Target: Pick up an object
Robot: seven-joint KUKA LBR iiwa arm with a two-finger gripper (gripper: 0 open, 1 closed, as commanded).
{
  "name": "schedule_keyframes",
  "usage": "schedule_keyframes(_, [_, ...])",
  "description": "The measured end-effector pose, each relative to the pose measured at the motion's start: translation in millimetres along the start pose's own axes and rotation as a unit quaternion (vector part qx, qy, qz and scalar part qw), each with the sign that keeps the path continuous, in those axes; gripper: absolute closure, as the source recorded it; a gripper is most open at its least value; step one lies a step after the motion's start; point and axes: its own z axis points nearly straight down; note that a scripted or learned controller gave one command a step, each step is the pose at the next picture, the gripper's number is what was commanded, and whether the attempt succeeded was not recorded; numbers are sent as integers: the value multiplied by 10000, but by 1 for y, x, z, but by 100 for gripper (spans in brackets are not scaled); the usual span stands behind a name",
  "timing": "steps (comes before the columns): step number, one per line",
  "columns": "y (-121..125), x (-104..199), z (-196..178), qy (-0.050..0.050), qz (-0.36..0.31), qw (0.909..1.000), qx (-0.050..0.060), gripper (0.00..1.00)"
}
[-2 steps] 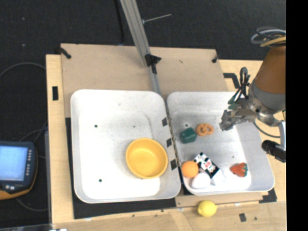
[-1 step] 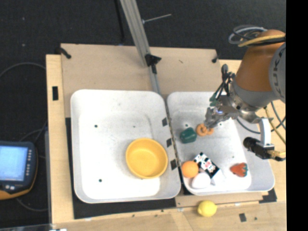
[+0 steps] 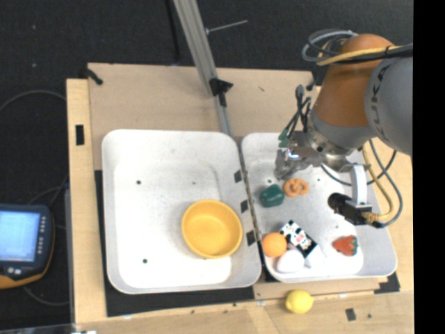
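Status: pick not yet done; nothing visibly lifted. Two-finger gripper (image 3: pixel 286 164) hangs low in the right shallow white bin (image 3: pixel 379 256); fingers' state cannot be told. Likely target: small dark-green rounded toy (image 3: pixel 272 196), matte, lying on the bin floor just below the gripper, beside an orange ring-shaped piece (image 3: pixel 297 186).

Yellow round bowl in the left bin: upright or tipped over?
Upright. The yellow round bowl shows its open mouth and inner floor, resting in the left white bin.

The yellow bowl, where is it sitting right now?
In the camera view the yellow bowl sits in the left bin, toward its lower right corner, next to the divider between the bins and across it from the orange ball.
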Motion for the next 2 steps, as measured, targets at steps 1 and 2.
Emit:
schedule_keyframes(1, [3, 54, 4, -2, 8, 10000, 18, 100])
schedule_keyframes(2, [15, 108, -7, 3, -1, 10000, 7, 100])
